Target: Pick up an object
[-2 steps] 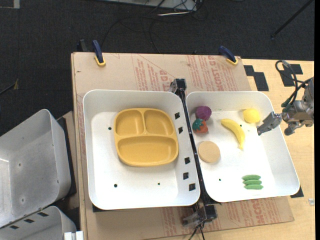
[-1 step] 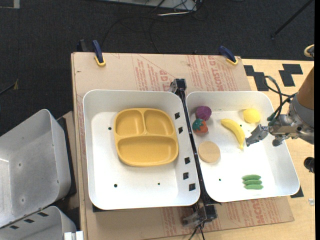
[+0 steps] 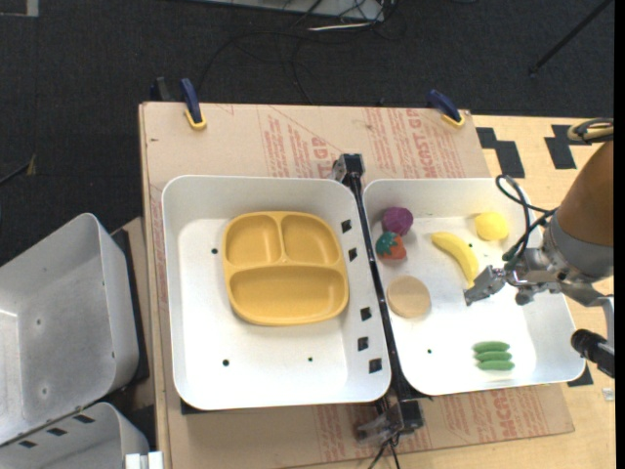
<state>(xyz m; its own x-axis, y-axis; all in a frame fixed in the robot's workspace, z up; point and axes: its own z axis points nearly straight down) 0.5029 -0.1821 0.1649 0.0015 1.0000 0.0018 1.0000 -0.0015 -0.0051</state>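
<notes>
The right bin (image 3: 547, 364) holds a yellow banana (image 3: 457, 253), a yellow lemon (image 3: 491, 226), a purple grape bunch (image 3: 396, 220), a red strawberry with a green top (image 3: 392, 246), a tan round disc (image 3: 409, 297) and a green pea pod (image 3: 493, 355). My gripper (image 3: 503, 292) hangs over the right bin's right half. It is just right of the banana's lower end and below the lemon. It is open, with bare bin floor showing between its fingers. The pea pod lies a little below it.
The left bin (image 3: 190, 360) carries a yellow divided plate (image 3: 286, 267). A black divider (image 3: 376, 291) runs between the two bins. The grey arm with its orange band (image 3: 591, 213) comes in from the right edge. A grey tub (image 3: 59, 330) stands left of the bench.
</notes>
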